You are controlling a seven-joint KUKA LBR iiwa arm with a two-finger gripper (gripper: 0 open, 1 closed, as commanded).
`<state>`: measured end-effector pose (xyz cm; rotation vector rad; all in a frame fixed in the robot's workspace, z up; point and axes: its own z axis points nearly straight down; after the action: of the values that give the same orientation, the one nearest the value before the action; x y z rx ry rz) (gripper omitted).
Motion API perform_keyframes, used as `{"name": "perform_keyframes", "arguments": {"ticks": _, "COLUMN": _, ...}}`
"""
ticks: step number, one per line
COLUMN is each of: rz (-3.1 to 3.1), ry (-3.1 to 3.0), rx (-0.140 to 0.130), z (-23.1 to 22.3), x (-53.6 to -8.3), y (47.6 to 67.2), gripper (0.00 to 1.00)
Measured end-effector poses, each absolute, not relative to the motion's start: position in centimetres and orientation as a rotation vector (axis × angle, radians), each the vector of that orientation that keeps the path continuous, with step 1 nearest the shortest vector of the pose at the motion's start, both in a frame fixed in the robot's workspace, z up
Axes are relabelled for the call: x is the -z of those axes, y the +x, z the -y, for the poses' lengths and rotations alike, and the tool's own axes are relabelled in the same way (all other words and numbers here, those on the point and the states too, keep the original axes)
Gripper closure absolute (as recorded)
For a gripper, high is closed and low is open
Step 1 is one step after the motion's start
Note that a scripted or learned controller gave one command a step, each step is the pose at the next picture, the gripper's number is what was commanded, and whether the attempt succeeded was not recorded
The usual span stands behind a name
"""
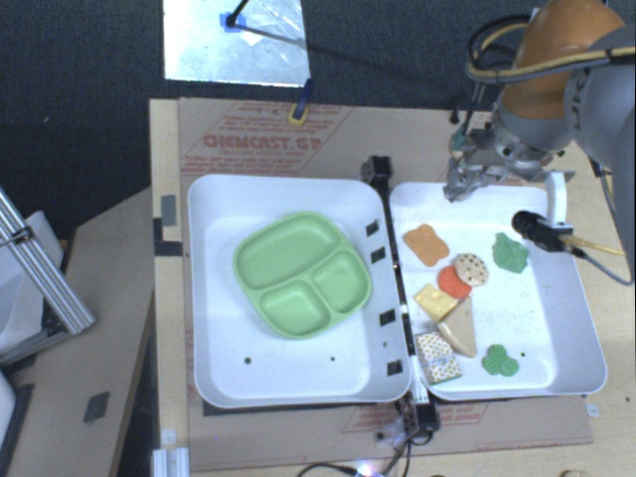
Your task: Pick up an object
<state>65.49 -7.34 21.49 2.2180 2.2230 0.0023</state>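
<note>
The right bin (571, 316) holds several toy foods. Among them are an orange piece (427, 243), a speckled cookie (471, 268), a red disc (452, 283), a yellow cheese block (434, 301), a beige wedge (460, 336) and a patterned cracker (438, 358). Two green leafy pieces lie further right, one at the upper right (511, 253) and one at the front (500, 363). My gripper (465, 184) hangs over the bin's back-left corner, up and right of the orange piece, and I see nothing in it.
A green divided plate (303, 274) lies in the left bin (214, 346). A black divider with clips (390, 266) runs between the bins. A black fitting with a yellow cable (539, 230) sticks out over the right bin's back.
</note>
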Motion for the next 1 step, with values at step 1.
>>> {"name": "perform_keyframes", "arguments": {"ticks": 1, "rz": -2.227, "ry": 2.213, "rx": -0.004, "z": 6.41, "x": -22.79, "y": 65.08, "gripper": 1.00}}
